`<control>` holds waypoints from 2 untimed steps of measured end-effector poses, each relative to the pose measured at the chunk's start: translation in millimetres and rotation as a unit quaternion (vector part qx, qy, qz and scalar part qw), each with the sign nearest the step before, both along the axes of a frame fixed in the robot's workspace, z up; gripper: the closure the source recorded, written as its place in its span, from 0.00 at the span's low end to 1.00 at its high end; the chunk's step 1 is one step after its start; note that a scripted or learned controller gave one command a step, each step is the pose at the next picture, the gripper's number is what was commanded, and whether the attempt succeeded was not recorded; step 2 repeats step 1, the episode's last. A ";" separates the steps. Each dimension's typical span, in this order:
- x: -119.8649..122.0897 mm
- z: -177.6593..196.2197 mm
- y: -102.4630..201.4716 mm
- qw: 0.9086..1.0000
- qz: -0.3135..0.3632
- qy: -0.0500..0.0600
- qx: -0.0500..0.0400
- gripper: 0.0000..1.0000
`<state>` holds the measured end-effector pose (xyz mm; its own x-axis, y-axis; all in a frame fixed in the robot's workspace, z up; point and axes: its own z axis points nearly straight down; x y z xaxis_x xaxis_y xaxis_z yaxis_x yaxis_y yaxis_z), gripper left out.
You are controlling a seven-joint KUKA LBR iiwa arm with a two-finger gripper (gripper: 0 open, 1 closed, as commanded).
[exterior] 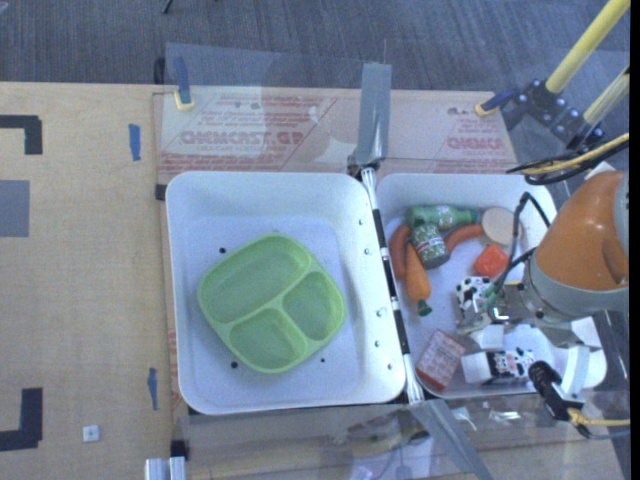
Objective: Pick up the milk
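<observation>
In the camera view, two white bins are seen side by side on the worktop. The left bin (190,268) holds a green divided plate (272,302), tilted toward its middle. The right bin (400,193) is crowded. The milk (497,364), a small white bottle with black cow patches, lies on its side near the bin's front edge. Just beside it, toward the front left corner, a red-brown packet (439,359) is seen. An orange carrot (416,273) lies along the left wall, with a green bottle (438,216) and a dark can (431,244) toward the back edge. A small orange-red block (490,260) and a beige disc (498,225) rest nearby. The claw (487,306) is lowered over the bin's middle, just behind the milk; whether it is released or clenched cannot be told.
</observation>
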<state>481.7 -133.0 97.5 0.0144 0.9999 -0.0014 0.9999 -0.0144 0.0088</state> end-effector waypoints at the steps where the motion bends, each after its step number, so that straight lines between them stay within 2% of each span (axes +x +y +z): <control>1: -0.5 86.2 84.9 0.999 -0.048 0.005 0.001 1.00; 2: -0.5 86.2 84.9 0.999 -0.048 0.005 0.001 1.00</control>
